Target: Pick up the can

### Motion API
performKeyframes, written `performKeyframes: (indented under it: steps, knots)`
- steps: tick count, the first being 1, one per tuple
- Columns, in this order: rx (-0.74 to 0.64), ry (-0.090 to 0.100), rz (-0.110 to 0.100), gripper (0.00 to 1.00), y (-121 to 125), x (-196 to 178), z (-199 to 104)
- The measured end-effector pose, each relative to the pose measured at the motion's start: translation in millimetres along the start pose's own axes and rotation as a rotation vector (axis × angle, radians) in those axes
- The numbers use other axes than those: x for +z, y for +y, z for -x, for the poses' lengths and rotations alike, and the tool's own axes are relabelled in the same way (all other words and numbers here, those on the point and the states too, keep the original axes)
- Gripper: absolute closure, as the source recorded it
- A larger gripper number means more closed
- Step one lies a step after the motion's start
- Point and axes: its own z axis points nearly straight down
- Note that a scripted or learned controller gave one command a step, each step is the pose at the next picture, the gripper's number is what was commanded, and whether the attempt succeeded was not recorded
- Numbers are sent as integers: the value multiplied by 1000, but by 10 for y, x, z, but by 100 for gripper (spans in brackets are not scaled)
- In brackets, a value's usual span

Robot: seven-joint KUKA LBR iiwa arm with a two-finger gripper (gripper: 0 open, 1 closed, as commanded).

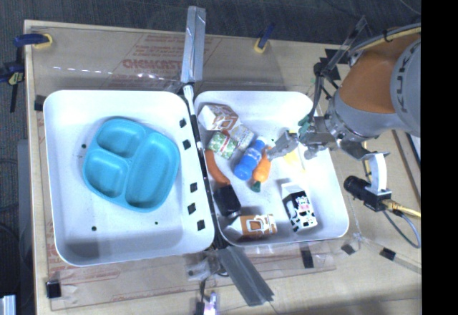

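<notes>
The camera view shows the small green-and-white metal can [230,142] lying on its side in the right white bin [330,185], near the wall between the bins; it looks light, hard and slippery, so grab its round middle. A blue bottle [248,162] and orange carrot [260,170] touch it, and I cannot tell if the fingers [295,142] are open.
</notes>
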Motion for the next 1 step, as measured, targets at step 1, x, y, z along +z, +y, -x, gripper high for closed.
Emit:
performKeyframes:
  steps: [1]
  knots:
    - [-23,-11,13,0,48,988,-950]
